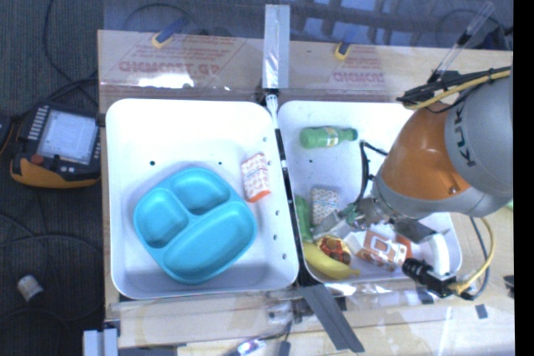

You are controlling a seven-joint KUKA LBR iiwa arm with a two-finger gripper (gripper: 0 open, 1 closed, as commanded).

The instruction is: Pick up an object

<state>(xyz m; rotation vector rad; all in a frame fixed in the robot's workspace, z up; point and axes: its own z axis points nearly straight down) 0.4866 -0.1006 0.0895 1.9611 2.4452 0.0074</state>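
Gripper [355,217] low in right bin [375,117], over a clutter: banana [327,263], small packets, red-and-white carton [382,249]. Finger state: cannot tell. Green bottle [328,137] lies apart. Left bin [125,146]: blue divided tray [196,223], small carton [255,177].

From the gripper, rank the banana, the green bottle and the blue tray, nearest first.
The gripper is low in the right bin.
1. banana, just below it at the right bin's front.
2. green bottle, toward the right bin's back.
3. blue tray, across in the left bin.
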